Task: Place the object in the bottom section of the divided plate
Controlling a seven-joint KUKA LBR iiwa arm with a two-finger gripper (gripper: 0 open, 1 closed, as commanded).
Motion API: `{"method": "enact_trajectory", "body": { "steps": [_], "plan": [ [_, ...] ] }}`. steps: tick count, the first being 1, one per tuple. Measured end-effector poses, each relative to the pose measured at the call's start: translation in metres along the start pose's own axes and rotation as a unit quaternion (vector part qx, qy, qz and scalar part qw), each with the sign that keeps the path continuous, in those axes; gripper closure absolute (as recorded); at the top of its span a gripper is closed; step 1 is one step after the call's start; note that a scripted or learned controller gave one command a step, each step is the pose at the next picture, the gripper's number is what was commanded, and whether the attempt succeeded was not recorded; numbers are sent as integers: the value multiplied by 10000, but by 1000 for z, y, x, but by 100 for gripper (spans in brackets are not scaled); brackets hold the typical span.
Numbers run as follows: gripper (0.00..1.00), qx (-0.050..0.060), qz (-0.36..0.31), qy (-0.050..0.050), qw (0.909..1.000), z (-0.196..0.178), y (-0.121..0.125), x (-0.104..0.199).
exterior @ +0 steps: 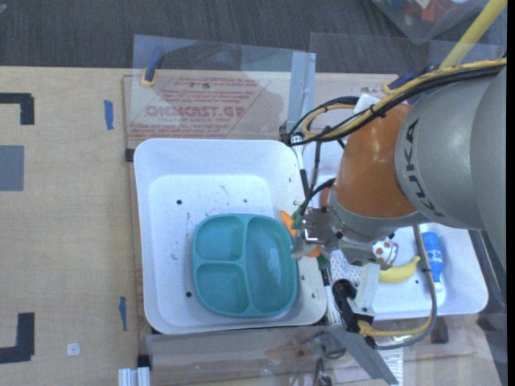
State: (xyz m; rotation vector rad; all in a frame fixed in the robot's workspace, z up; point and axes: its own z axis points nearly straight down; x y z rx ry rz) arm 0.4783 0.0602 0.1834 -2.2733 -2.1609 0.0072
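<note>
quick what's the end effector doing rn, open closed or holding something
End effector: cannot be told; the arm's wrist hides it at the right rim of the teal divided plate.

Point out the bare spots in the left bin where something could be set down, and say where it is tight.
In the left bin, the widest bare floor lies between the back wall and the teal divided plate; a narrower strip runs between the left wall and the plate. The plate's three sections look bare. It is crowded at the plate's right edge, where the arm hangs over the rim between bins.
</note>
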Motion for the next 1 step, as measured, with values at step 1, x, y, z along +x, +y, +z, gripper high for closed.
{"method": "enact_trajectory", "body": {
  "steps": [1],
  "plan": [
    [0,-4,6,0,10000,0,0,0]
  ]
}}
